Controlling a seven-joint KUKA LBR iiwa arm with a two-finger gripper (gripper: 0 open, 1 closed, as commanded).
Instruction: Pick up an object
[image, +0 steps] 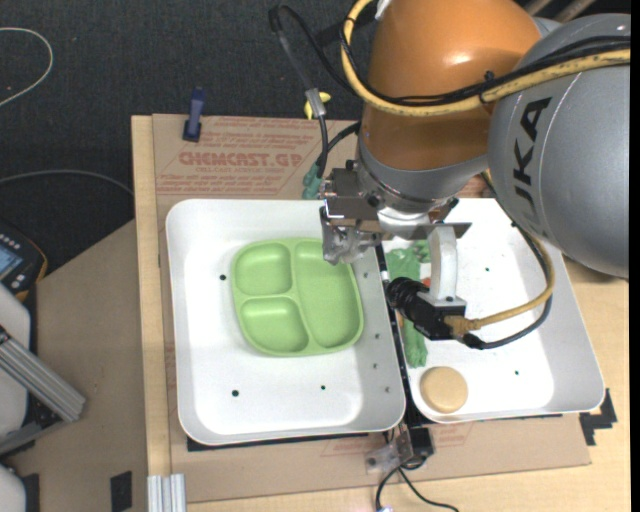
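Pincer (342, 246) over green tray's (297, 298) far edge

printed in red on the brown cardboard sheet (250, 150) behind the bins: "chemcast g.p". on the grey arm housing (570, 130): large black letters "ka", partly cut off.

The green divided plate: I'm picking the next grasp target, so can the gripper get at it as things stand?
Probably yes. The green divided plate lies alone in the left bin, uncovered, and the gripper hangs right over its far right edge.
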